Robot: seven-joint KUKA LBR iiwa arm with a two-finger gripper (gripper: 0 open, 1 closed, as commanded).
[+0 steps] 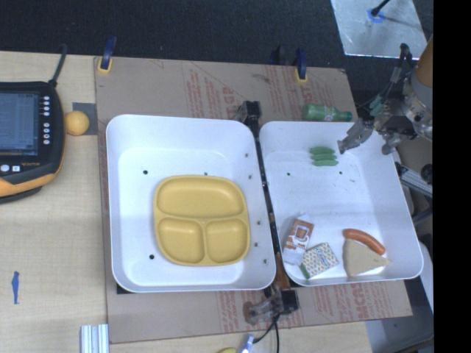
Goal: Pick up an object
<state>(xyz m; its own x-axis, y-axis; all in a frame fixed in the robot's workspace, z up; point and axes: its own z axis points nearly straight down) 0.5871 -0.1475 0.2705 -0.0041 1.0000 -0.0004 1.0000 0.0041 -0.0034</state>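
Note:
My gripper (366, 144) hangs over the far right part of the right bin (383, 190), its two fingers spread open with nothing between them. A small green pod-shaped item (323, 156) lies on the bin floor just left of the left fingertip (346, 144), apart from it. At the bin's near edge lie a red-orange sausage (363, 239), a pale cheese wedge (364, 260), a brown and white packet (298, 240) and a green-patterned packet (319, 259).
The left bin (129, 197) holds a yellow divided plate (200, 219). A green bottle (327, 112) lies on the cardboard beyond the right bin. A tablet controller (26, 134) and a yellow ball (76, 122) sit at the far left.

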